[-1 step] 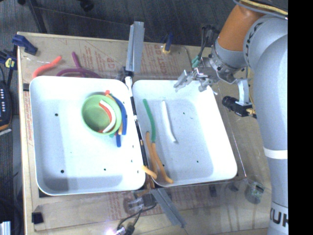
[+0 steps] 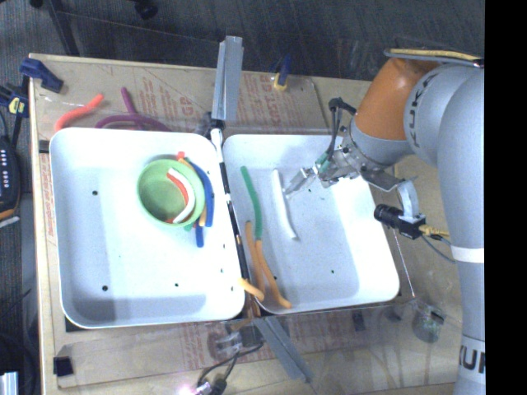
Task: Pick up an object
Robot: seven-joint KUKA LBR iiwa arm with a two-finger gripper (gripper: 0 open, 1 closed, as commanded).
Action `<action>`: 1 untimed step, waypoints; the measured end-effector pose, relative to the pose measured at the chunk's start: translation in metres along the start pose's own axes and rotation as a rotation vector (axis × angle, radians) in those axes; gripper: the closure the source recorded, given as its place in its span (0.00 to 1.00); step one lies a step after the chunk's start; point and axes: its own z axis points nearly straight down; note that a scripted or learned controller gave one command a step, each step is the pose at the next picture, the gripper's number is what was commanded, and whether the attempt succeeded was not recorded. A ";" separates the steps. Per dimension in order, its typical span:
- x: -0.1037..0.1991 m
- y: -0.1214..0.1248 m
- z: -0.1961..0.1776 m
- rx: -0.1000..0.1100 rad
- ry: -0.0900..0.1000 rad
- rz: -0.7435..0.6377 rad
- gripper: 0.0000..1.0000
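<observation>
Two shallow white bins sit side by side on the bench, the left bin (image 2: 90,286) and the right bin (image 2: 362,278), parted by a narrow ridge. The arm (image 2: 428,113) reaches in from the right, its orange band (image 2: 387,97) above the wrist, and the gripper (image 2: 298,179) hangs over the upper middle of the right bin. Its two fingers (image 2: 290,184) point toward the left and stand a little apart, with nothing seen between them.

Just below the fingertips lies a white strip (image 2: 285,206), running down and slightly right along the bin floor; its upper end is near the fingers, though whether they touch it cannot be told. To its left lies a green stick (image 2: 254,204), long and thin, close to the bin's left wall. Further down, by the same wall, an orange stick (image 2: 265,274) slants toward the lower corner, with a shorter orange piece (image 2: 251,289) beside it.

In the left bin a green bowl (image 2: 169,192) rests right of centre, holding a red piece (image 2: 177,174) and a white piece (image 2: 191,208). A blue stick (image 2: 206,204) curves around the bowl's right side, touching it.

On the bench beyond the left bin lie an orange tube (image 2: 78,112) and a purple tube (image 2: 132,120).
</observation>
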 end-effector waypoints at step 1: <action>0.065 -0.008 0.049 0.000 0.000 -0.105 0.00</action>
